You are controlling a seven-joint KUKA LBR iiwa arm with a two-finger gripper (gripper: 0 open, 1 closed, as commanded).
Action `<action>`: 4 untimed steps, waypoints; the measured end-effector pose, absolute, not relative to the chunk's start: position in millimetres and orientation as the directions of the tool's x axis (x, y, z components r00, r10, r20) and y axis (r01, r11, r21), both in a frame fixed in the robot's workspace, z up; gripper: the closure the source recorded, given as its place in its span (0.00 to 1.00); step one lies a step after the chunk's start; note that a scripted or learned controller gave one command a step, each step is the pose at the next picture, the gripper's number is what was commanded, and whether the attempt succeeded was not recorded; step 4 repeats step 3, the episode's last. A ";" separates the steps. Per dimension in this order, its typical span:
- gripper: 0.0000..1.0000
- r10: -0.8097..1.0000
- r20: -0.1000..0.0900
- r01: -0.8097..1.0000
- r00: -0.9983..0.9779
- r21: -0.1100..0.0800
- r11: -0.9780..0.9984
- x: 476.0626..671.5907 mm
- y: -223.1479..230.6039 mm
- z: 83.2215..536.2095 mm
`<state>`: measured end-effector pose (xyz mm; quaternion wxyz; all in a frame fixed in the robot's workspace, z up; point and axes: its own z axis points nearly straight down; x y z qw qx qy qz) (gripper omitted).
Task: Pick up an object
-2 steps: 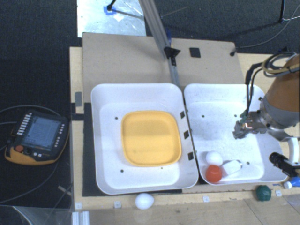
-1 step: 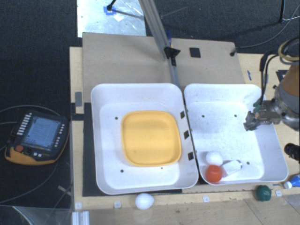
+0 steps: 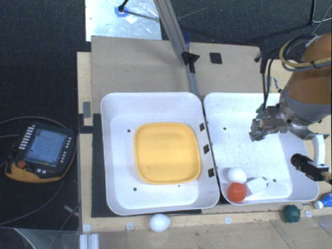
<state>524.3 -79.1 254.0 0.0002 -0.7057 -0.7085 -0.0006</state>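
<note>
The gripper [image 3: 261,128] hung over the right bin [image 3: 244,108], toward its far right side, on the grey arm [image 3: 306,87] with the orange band. Whether it was wide, narrow or holding anything could not be told from where I stood; nothing was seen in its grasp.

Below and slightly left of the gripper, in the bin's near corner, lay three objects bunched together: a white ball [image 3: 236,175], a red ball [image 3: 237,192] touching it on the near side, and a small white piece [image 3: 257,184] just beside both. All three sat well apart from the gripper.

Far to the gripper's left, the left bin [image 3: 116,154] held a yellow plate [image 3: 167,152] lying flat. A white egg-shaped object [image 3: 160,222] rested on the bench outside that bin. A dark green ball [image 3: 291,213] sat on the bench below the gripper, outside the right bin. A handheld control pendant [image 3: 40,156] lay on the floor at the far left.
</note>
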 end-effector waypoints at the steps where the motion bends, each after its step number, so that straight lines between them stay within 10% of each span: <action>1: 1.00 1.000 0.001 1.000 -0.004 0.001 0.004 543.4 -39.8 250.5; 4: 1.00 1.000 0.001 1.000 -0.005 0.001 0.005 564.3 63.9 240.4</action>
